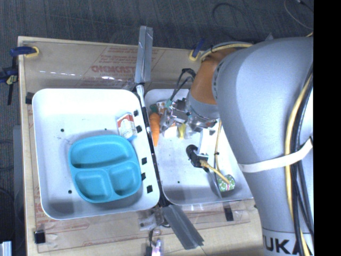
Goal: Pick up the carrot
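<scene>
The carrot [154,128] is orange and elongated. It lies along the left wall of the right bin [184,196], near the bin's far corner, with its length pointing toward the front. My gripper [173,119] is low in the same bin, just to the right of the carrot and very close to it. The metal parts of the hand hide the space between gripper and carrot, so I cannot tell whether they touch. The grey arm with its orange band [205,84] covers the right side of this bin.
A blue divided plate [104,167] and a small red-and-white carton [126,126] lie in the left bin [53,116]. A small greenish object [226,183] sits near the right bin's front right corner. The wall between the bins runs right beside the carrot.
</scene>
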You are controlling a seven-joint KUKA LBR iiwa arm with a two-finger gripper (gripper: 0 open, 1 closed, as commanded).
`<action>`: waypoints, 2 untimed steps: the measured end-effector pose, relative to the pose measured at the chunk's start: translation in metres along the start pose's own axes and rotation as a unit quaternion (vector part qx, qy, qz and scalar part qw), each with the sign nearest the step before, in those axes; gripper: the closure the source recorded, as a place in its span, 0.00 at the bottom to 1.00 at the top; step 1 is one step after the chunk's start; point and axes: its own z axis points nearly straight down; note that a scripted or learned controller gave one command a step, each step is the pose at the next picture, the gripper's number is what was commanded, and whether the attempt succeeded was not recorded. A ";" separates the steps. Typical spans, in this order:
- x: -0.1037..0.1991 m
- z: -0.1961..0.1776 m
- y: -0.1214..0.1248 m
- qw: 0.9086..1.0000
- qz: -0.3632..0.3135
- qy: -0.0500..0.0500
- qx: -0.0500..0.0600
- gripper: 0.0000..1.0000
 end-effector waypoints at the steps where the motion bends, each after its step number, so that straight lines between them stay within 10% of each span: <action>1: -0.076 0.005 -0.047 0.981 -0.196 0.010 0.005 0.00; 2: -0.068 0.005 0.006 0.975 -0.223 0.010 0.004 0.00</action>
